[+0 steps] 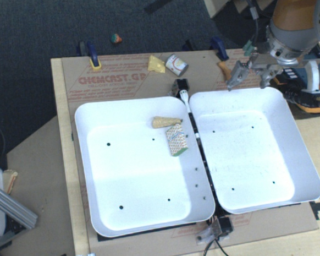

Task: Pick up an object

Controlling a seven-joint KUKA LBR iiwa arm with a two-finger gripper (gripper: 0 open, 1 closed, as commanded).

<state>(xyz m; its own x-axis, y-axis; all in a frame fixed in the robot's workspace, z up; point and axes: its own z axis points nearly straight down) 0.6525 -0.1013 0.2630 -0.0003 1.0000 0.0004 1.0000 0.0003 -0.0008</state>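
White plastic makes up both shallow bins, set side by side on a brown cardboard sheet (118,81) printed with red lettering and clamped at its far edge. Nearest the camera, the left white bin (97,174) holds two candidates close to its far right side: a green-and-white patterned pouch (176,139) and, touching it just beyond, a tan cone-shaped piece (165,121). Lying clear of the walls, both should be reachable from above. The right white bin (293,142) sits beside it. Farther back, the two-finger gripper (251,77) hangs over that bin's far rim, fingers spread wide and holding nothing, well apart from both items. Beyond lie a small yellow scrap (156,65), a small white box (176,65), and dark blue carpet (31,30).
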